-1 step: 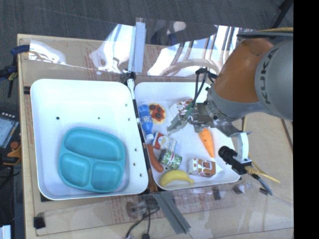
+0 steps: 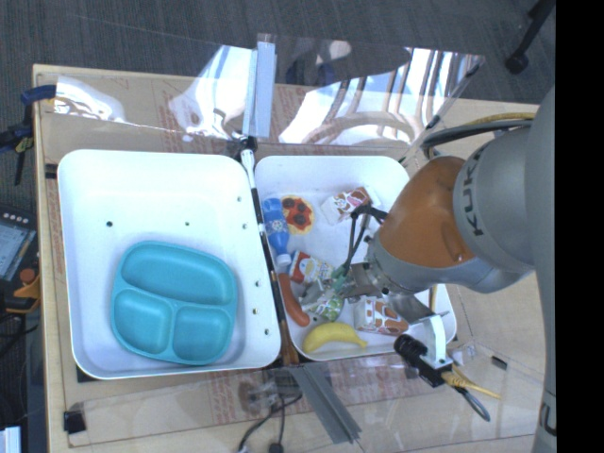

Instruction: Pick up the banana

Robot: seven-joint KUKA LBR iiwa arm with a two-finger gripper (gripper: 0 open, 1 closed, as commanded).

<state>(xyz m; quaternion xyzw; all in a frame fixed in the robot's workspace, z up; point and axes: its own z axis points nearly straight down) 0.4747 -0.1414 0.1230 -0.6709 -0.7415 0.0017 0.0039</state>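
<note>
Arm low over the right bin (image 2: 415,173), banana not yet lifted
The gripper (image 2: 351,281) sits among cluttered packets; whether it grips anything, I cannot tell. The banana (image 2: 332,338) lies free just nearer, against the bin's near wall, beside a red sausage (image 2: 293,302)

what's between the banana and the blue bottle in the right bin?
Camera view: a red sausage lies between the banana and the blue bottle, along the bin's left wall.

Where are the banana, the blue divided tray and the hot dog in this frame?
banana (image 2: 332,337): camera view, middle of its yellow curve.
blue divided tray (image 2: 176,300): camera view, ridge between its compartments.
hot dog (image 2: 293,303): camera view, middle of its reddish length.
</note>
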